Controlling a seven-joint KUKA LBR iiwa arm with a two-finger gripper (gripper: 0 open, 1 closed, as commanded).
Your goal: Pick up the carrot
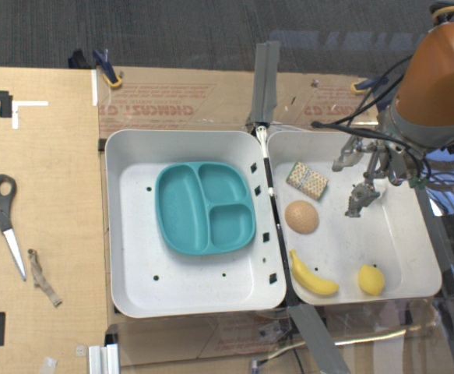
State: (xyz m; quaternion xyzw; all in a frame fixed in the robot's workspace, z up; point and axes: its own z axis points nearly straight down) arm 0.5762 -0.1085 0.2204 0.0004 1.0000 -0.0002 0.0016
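My gripper (360, 201) hangs over the middle of the right bin (413, 279), under the arm's orange band (441, 76). To its left in that bin lie a tan rounded object (302, 216) and a patterned rectangular block (307, 179). Along the bin's front lie a yellow banana (312, 277) and a lemon (371, 280). The gripper stands apart from all of these, with bare white floor beneath it.
The left bin (125, 271) holds a teal divided plate (205, 206). Scissors (2, 213) and a small strip (43, 279) lie on the cardboard bench at the left. Cables (382, 80) run beside the arm at the upper right.
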